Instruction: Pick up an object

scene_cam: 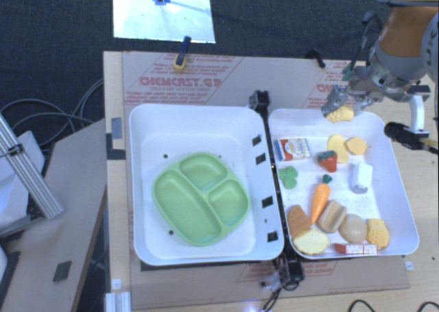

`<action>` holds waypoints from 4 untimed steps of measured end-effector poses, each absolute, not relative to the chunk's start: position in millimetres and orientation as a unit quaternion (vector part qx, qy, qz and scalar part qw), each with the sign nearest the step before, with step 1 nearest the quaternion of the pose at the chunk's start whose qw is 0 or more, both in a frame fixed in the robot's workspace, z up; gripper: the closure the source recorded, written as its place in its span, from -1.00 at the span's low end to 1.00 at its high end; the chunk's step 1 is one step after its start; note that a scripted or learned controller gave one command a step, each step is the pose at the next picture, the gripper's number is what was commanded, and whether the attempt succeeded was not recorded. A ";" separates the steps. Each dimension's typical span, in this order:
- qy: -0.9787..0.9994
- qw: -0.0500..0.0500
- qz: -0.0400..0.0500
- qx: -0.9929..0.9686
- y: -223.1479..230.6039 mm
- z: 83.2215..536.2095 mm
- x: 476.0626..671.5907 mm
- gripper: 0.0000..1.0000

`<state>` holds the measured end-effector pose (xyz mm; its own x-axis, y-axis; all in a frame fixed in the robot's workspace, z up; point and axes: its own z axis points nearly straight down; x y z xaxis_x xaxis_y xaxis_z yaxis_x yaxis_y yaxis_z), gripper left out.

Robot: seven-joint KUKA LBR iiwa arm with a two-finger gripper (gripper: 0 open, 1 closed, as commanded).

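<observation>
My gripper (347, 103) hangs over the far rim of the right bin (405, 201), under the grey wrist and its orange band. A small yellow food piece (341, 114) sits between its fingers, just below the fingertips, and looks lifted off the bin floor. In the bin lie several toy foods: a carrot (319, 199), a red fruit (327, 160), a green leafy piece (288, 177), a labelled packet (295, 147), two yellow pieces (346, 145), a white cylinder (360, 175), a bread roll (333, 216) and a potato (353, 228).
The left bin (151, 132) holds a green divided plate (200, 197). A black hinge strip (269, 166) runs between the two bins. Near the front of the right bin are a biscuit (298, 220), a yellow slice (311, 241) and a yellow waffle-like piece (377, 233).
</observation>
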<state>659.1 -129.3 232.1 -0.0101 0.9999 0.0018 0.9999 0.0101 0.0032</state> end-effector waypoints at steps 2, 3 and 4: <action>0.710 0.000 0.001 0.704 -29.4 223.8 629.3 1.00; 0.710 -0.001 0.001 0.704 19.1 215.3 622.0 1.00; 0.710 0.000 0.002 0.704 49.5 235.4 615.0 1.00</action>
<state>615.0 49.5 235.4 -0.0086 1.0000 0.0019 1.0000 0.0086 0.0028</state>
